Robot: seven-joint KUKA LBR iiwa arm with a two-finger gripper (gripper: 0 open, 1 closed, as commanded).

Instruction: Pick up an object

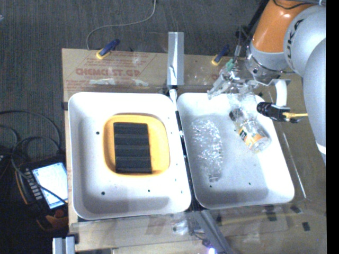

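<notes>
Where the bench lies nearest the camera, two shallow white bins are set side by side, the left bin (85,194) and the right bin (265,189), with their inner rims touching or almost touching. In the middle of the left bin a yellow tray (161,142) is laid flat, and a black ribbed block (132,147) is seated within it, its ridges running across. In the right bin a crumpled clear bottle (207,142) is stretched out left of centre, lying lengthwise from near to far. To its right and a little farther back, apart from it, a small clear bottle (250,130) with an orange label is laid on its side at a slant, its narrow end turned toward the bin's far rim. Just beyond that end, over the far rim of the right bin, the gripper (229,86) is held; whether it is open or closed cannot be told, and contact with the small bottle cannot be made out. Behind it the arm (310,46) is carried in from the right, its orange band (275,20) above the wrist. Farther back a cardboard sheet (116,70) with red lettering is spread beneath the bins, pinned by two blue-and-yellow clamps (107,48)
</notes>
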